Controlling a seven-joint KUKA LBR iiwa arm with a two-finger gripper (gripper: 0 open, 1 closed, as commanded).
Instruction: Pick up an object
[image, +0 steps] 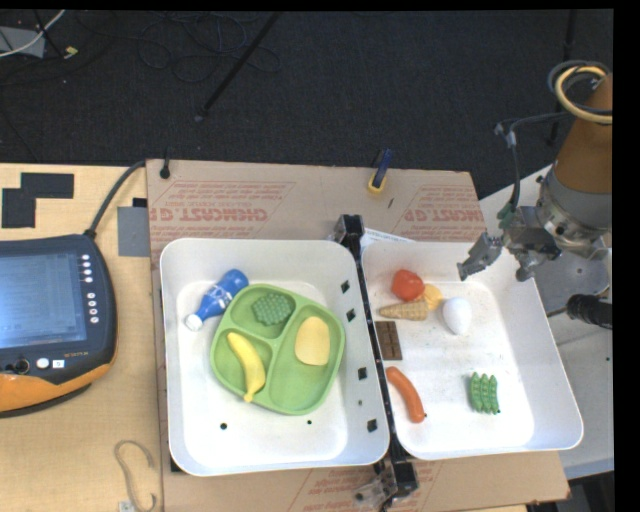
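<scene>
Camera view: tool fingers apart, empty, above right white bin; advise descending straight over white egg-shaped toy, centring before closing.

Dark carpeted floor beyond the counter, black cables trailing across it, printed cardboard sheet on the counter, grey-and-orange control tablet left of the cardboard, even light

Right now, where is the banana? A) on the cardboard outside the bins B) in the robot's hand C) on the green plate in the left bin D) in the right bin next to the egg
C: the banana lies on the green plate, which sits in the left bin.
</scene>
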